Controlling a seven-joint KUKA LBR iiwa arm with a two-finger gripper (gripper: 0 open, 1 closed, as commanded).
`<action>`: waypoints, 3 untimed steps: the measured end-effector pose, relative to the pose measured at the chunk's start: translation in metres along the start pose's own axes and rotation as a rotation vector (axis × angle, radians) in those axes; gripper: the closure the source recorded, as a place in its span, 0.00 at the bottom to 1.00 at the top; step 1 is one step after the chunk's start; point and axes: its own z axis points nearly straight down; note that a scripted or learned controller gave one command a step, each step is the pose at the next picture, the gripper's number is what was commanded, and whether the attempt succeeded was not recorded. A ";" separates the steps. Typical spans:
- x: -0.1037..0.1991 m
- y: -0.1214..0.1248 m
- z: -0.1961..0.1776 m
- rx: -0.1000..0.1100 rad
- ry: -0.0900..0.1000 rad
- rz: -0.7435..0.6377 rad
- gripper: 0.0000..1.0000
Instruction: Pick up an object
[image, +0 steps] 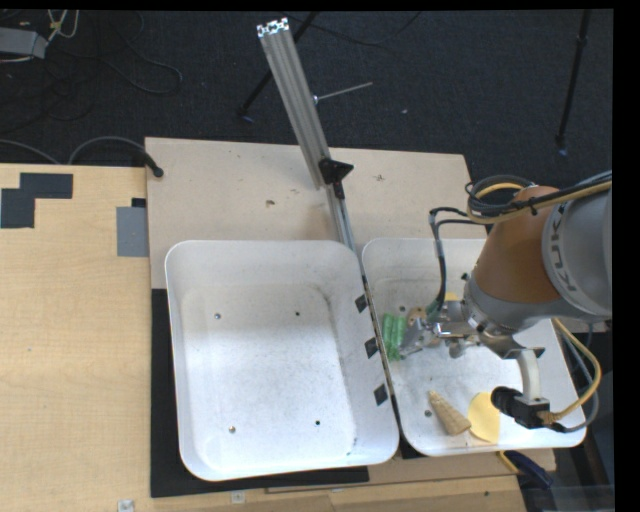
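Nearest in the camera view, a tan wedge (449, 413) and a yellow piece (485, 416) lie untouched at six o'clock in the right bin (415, 262). The gripper (432, 330) sits low beside a green object (394, 335) at nine o'clock; whether its fingers are spread or closed, I cannot tell. Judged so, nothing is lifted yet

Reaching in from the right, orange-banded wrist bent low, gripper (428, 330) pointing left.

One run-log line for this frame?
arm: over right white bin | tool: beside green ridged object | tan cone, yellow piece: on bin floor
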 end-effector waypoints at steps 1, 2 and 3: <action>0.000 0.001 0.026 -0.009 -0.002 0.001 0.00; -0.001 0.000 0.015 -0.009 -0.001 0.009 1.00; 0.002 0.004 -0.028 -0.011 -0.002 -0.002 1.00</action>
